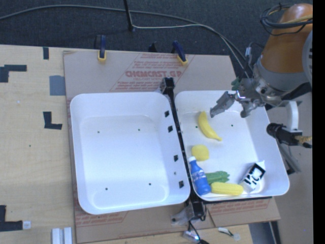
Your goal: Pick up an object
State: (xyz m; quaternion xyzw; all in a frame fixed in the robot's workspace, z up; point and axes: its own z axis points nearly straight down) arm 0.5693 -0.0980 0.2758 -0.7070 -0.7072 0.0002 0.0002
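A bare left bin (122, 151) sits on a cardboard sheet (147, 72) held to the wooden bench (25, 136) by two blue-and-yellow clamps (102, 50) at the far edge, apparently to keep the work surface from sliding. Black clips along the shared wall join it to the right bin (274, 184), where all the pickable objects are gathered: a yellow banana (207, 126) near the middle of the bin's far half, a small yellow lemon-like fruit (200, 152) just nearer the camera, a blue bottle (198, 176) with a white cap lying along the dividing wall, a green piece (217, 176) touching it, a second long yellow fruit (227, 188) against the near wall, and a black-and-white box (254, 175) in the near right corner. The grey arm with its orange band (287, 44) reaches in from the right, and its gripper (234, 104) hangs over the far part of the right bin, spread wide with nothing between its fingers, one finger pointing toward the banana and the other angled off to the right. The banana lies just beside and below the nearer fingertip, apart from it, and looks the likeliest target. By that reading the pick has not yet begun; the gripper would need to drop and straddle the fruit, whose curved, smooth skin could slip from a narrow hold.
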